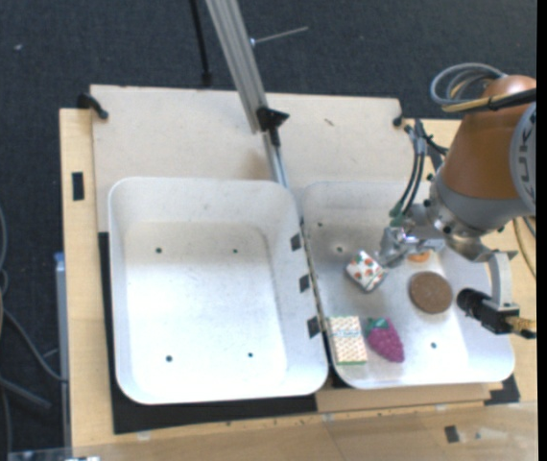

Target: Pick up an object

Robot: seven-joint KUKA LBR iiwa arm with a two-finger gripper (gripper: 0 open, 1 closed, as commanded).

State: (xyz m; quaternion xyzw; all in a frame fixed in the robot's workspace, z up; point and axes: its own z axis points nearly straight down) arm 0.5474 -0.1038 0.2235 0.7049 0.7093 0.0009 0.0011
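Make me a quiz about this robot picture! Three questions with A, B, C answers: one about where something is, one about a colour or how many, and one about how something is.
1. Where are the objects?
A. left bin
B. right bin
C. on the floor

2. How many objects lie in that bin?
A. four
B. one
C. nine

3. How does the brown disc sit?
A. flat on the bin floor
B. stacked on the small box
C. lifted in the air

Answers:
1 B: the patterned cube, brown disc, small box and purple toy all lie in the right bin.
2 A: those four are the count.
3 A: it lies flat and alone, below the gripper.
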